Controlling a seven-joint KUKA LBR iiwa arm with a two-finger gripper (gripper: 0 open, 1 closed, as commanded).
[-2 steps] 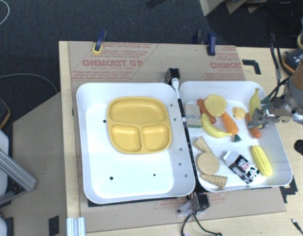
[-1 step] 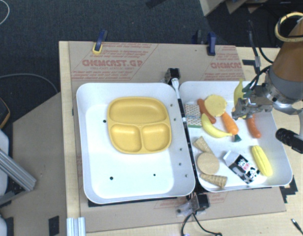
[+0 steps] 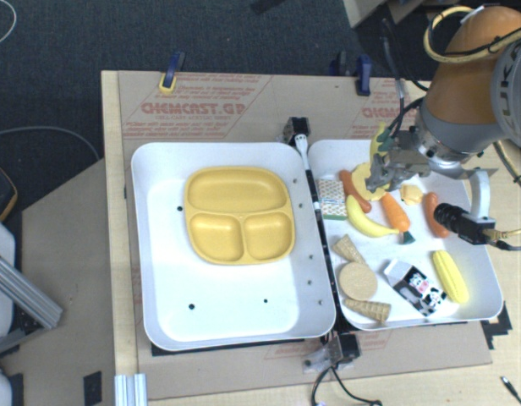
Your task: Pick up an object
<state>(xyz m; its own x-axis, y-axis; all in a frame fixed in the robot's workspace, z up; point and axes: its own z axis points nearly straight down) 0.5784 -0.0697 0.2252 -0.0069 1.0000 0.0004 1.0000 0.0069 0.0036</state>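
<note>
The right bin (image 3: 489,299) holds toy foods: a yellow banana (image 3: 366,220), an orange carrot (image 3: 395,212), a second orange piece (image 3: 355,185), a red-orange piece (image 3: 431,213), a corn cob (image 3: 451,276), a round cracker (image 3: 358,281), a waffle cone (image 3: 368,310) and a small black-and-white box (image 3: 413,284). My gripper (image 3: 382,178) hangs low over the far middle of this bin, right above the top end of the carrot and the banana's upper tip. Its tip is dark and blends with the items beneath it.
The left bin (image 3: 159,252) carries a yellow divided plate (image 3: 239,212). A green-white packet (image 3: 331,197) lies by the wall between the bins. A pale cheese-like piece (image 3: 410,194) sits beside the gripper. A black cylinder (image 3: 460,221) on the arm overhangs the right bin.
</note>
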